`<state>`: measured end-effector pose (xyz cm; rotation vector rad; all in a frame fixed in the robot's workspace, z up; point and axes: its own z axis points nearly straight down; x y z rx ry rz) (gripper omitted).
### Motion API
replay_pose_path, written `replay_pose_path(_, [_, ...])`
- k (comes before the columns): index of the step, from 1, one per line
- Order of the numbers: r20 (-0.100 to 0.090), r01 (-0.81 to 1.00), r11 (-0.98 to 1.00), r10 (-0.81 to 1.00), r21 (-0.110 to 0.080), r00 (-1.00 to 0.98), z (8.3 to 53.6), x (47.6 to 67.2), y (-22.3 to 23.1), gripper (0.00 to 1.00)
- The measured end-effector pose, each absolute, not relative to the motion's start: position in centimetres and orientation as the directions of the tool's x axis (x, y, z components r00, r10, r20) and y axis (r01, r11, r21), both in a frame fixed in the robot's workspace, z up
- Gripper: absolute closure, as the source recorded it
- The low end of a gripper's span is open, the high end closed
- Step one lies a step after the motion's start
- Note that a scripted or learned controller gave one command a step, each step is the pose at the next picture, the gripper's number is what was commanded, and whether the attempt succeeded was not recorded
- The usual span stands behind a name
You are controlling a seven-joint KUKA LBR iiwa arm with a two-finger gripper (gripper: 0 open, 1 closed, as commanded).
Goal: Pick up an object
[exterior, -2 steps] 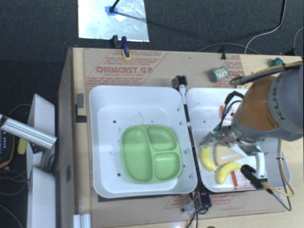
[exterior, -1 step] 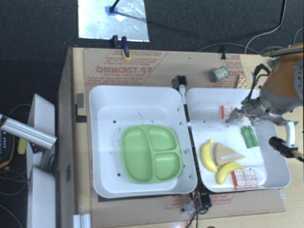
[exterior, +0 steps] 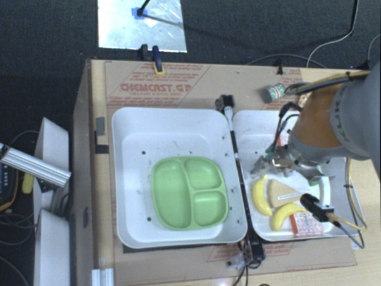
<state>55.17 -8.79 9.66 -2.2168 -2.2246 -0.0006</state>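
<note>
The right bin (exterior: 253, 127) holds a yellow banana (exterior: 260, 195) near its left wall. A tan wedge-shaped piece (exterior: 284, 190) lies just right of that banana. A second banana (exterior: 284, 215) rests near the front, with a red and white box (exterior: 306, 223) beside it. My gripper (exterior: 272, 162) hangs over the middle of the right bin, just above and behind the first banana and the wedge. Nothing shows between it and the objects below.
The left bin (exterior: 137, 130) holds a green divided plate (exterior: 190, 192). A black divider bar (exterior: 233, 142) runs between the bins. A small green and white can (exterior: 275, 92) lies on the cardboard behind the right bin. The grey arm (exterior: 339, 121) covers that bin's right side.
</note>
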Motion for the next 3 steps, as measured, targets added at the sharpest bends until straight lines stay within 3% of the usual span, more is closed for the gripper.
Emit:
replay_pose_path(1, [0.0,1.0,0.001,1.0,0.0,-0.001,8.4,52.2,-9.1,0.0])
replay_pose_path(2, [0.0,1.0,0.003,1.0,0.004,-0.003,9.5,52.4,-9.1,1.0])
replay_pose_path(3, [0.0,1.0,0.004,1.0,0.004,-0.004,21.7,50.4,-6.5,1.0])
